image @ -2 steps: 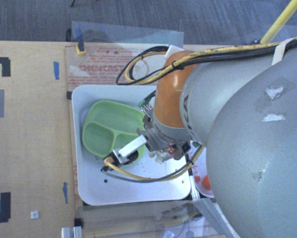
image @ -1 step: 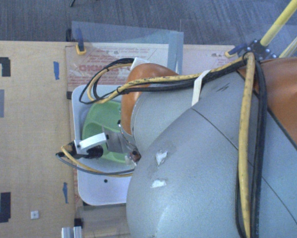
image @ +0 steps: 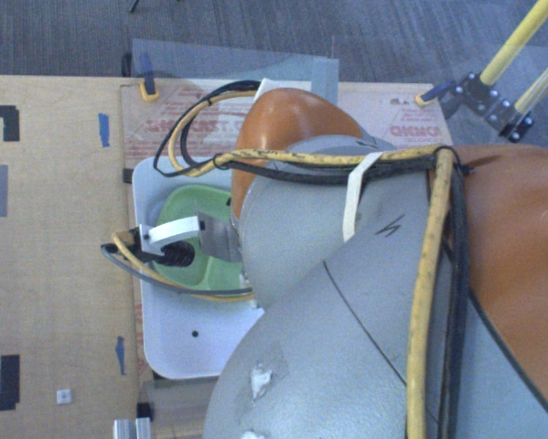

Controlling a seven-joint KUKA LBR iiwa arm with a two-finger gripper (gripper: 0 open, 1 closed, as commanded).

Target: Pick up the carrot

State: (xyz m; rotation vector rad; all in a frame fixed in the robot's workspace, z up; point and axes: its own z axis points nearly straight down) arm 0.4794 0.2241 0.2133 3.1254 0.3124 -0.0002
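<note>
Looking down past my own arm (image: 347, 273), which takes up most of the right and centre of the view: grey casing with an orange band (image: 287, 122) above the wrist. A yellow-and-black cable bundle (image: 328, 160) runs across the top of the casing and loops out in front of the wrist, over the upper part of the white bin (image: 177, 341). A white strap (image: 356, 195) ties the bundle against the casing.

Left of the wrist, a light green bowl-like object (image: 196, 213) lies in the bin, partly covered by the wrist and by a white tag (image: 170, 231) on the cable end. A black fitting (image: 177, 256) sits just below that tag, over the green object. A small dark speck (image: 195, 333) marks the bin floor lower down.

Outside the bin, a cardboard sheet (image: 54, 245) covers the bench, with strips of blue tape (image: 103, 130) and black corner marks (image: 8, 122). A yellow pole (image: 525, 30) with a dark clamp crosses the upper right corner, above grey carpet.

Pose: my arm reaches in from the right, bent down over the bin, wrist pointing left and downward. My gripper is hidden beneath the wrist; whether it is apart, together or clamped I cannot tell. I cannot pick out the carrot; my arm hides much of the bin.
</note>
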